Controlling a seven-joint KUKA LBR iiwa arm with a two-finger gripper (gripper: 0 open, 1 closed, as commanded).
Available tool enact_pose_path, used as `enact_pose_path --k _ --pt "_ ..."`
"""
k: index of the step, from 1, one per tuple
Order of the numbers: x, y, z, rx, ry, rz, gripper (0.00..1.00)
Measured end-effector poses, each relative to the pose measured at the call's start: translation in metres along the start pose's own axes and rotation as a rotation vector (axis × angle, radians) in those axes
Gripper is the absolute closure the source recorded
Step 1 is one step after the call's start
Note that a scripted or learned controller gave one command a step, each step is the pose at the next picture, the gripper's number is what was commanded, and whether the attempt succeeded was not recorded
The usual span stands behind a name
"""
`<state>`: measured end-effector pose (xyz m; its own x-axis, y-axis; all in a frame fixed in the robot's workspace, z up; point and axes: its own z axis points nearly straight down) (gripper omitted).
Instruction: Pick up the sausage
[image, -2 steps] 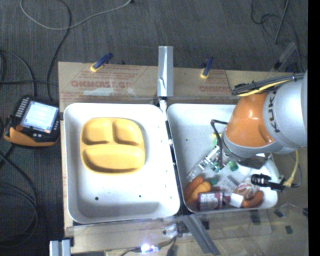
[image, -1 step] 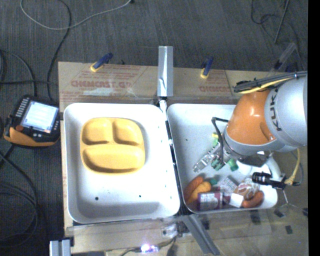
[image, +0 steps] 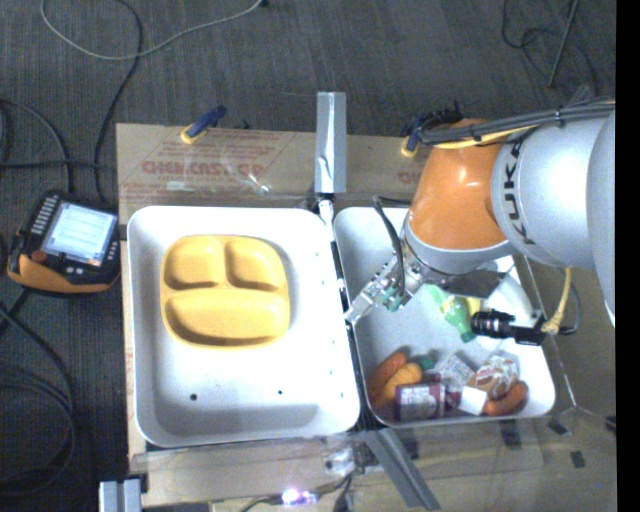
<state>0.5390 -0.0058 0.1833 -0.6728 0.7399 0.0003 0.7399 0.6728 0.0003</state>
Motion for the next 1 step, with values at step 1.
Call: enact_pose_path --k 1 --pt "-0.0907 -0.056 0.0914 -0.008 -0.016 -0.053 1.0"
